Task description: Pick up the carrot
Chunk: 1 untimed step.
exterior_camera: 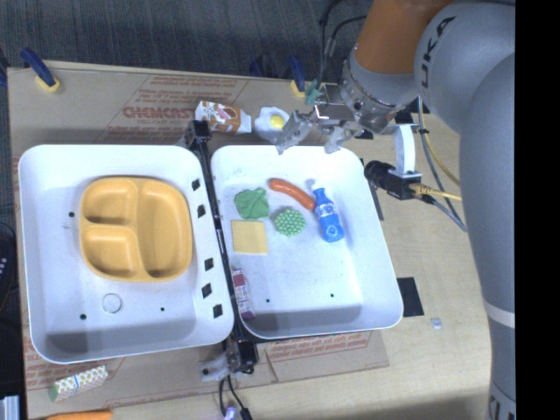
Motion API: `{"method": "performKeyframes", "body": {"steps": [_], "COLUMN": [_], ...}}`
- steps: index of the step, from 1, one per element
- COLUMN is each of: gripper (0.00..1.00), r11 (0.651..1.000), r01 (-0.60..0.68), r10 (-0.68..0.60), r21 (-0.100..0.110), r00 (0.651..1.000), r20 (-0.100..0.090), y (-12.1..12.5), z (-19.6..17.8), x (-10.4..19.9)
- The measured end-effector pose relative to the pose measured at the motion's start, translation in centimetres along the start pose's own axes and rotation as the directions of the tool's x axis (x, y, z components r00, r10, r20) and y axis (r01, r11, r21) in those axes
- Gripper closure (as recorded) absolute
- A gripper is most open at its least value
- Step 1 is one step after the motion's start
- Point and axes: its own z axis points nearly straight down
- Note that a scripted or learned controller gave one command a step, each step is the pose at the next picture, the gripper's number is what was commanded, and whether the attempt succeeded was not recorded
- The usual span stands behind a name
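The gripper (308, 135) is hovering with its fingers spread wide and holding nothing over the right bin's (372, 274) far rim, the carrot (290, 192) lying just nearer.

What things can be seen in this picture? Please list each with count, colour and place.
carrot: 1, orange, right bin, rear middle
blue bottle: 1, blue, right bin, beside the carrot
leafy piece: 1, green, right bin
round piece: 1, green, right bin centre
square slice: 1, yellow, right bin
divided plate: 1, yellow, left bin
bins: 2, white, side by side
gripper: 1, metallic, above the right bin's rear rim
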Motion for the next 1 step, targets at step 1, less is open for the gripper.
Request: {"method": "performKeyframes", "body": {"steps": [1], "gripper": [0.0], "r11": [0.991], "r01": [-0.132], "r10": [0.132], "r21": [0.002], "r00": [0.991], "r20": [0.0], "y": [-7.43], "z": [8.56], "x": [4.08]}}
